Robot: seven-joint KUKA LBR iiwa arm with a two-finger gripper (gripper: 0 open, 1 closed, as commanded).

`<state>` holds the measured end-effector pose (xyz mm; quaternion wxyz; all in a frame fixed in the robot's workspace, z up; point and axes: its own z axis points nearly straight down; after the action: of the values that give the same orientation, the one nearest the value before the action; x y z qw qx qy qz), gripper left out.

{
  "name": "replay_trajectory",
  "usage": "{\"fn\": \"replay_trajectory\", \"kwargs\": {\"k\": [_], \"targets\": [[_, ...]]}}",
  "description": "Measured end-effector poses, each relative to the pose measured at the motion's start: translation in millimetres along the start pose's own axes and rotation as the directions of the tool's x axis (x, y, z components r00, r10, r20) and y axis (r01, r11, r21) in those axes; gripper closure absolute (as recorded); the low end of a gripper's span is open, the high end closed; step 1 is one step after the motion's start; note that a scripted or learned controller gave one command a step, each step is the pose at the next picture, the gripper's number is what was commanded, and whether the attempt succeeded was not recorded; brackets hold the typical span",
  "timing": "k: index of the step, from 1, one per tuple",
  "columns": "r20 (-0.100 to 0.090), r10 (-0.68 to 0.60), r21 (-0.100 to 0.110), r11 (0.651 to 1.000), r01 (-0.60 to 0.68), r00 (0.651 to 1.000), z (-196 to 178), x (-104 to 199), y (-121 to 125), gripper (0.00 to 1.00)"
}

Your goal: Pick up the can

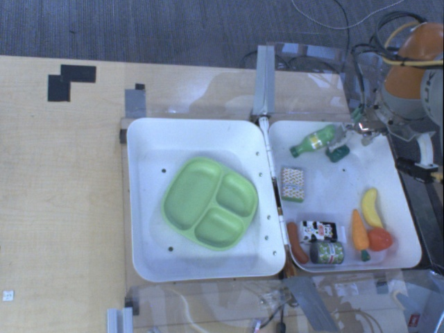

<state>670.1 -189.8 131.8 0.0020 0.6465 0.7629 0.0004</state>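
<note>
Well, the can [327,253] lies on its side at the right bin's [326,200] near edge. The gripper [345,144] hangs at the far edge, so it has a way to go. Open or shut, I cannot tell.

Pretty plain setup: light wood bench [62,207] with black tape marks [68,80] in one corner, dark grey carpet floor [159,16] behind, loose cable [333,12] snaking across it.

Green plate [210,202], bottle [313,141], banana [372,207]

I lose most of the arm [416,68] past the right edge, and the label on the can [327,253] is too small for me to read.
</note>
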Motion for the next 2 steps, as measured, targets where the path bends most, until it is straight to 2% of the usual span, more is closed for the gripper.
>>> {"fn": "replay_trajectory", "kwargs": {"k": [1,2], "targets": [[-0.002,0.243,-0.003,0.97,-0.243,0.97,44.8,49.5,-39.3,0.0],[-0.002,0.243,-0.003,0.97,-0.243,0.97,44.8,49.5,-39.3,0.0]]}}
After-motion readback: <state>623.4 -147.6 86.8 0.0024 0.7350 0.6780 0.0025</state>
